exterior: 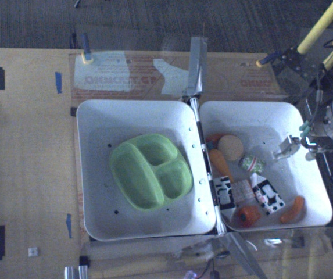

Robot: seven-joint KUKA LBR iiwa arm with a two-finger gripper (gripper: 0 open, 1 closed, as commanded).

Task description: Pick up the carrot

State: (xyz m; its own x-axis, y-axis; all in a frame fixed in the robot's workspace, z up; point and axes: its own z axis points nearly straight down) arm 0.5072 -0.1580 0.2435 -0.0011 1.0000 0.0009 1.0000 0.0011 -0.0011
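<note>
Two bins; carrot in the right one — gripper nearby, jaws' state unclear; labels unreadable.

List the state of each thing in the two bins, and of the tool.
Green three-compartment plastic plate: flat in left white bin, nothing on it.
Orange carrot: lying by right white bin's left wall, ungrasped.
Tan round ball: resting beside carrot.
Tool: above right bin, holding nothing.
</note>
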